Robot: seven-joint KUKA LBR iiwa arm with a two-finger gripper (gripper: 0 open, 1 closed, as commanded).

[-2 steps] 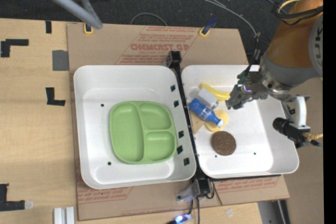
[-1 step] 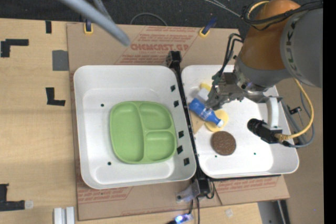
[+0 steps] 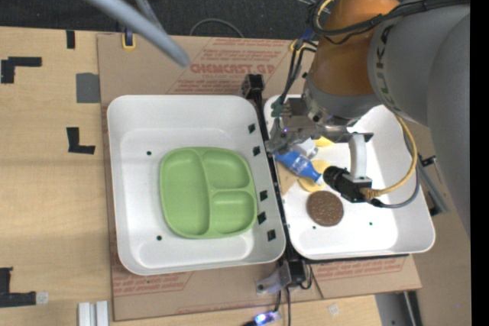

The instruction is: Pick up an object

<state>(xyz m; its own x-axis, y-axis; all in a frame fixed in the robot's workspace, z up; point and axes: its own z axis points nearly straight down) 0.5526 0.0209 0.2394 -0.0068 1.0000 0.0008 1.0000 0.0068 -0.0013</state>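
Grey metal gripper (image 3: 294,135) hangs low over the far left part of the right bin (image 3: 397,237), but whether it grips anything I cannot tell. Just beside it lie a blue object (image 3: 294,162) and something yellow (image 3: 312,176), with a brown disc (image 3: 325,208) nearer. A green divided tray (image 3: 206,191) rests in the left bin (image 3: 130,164).
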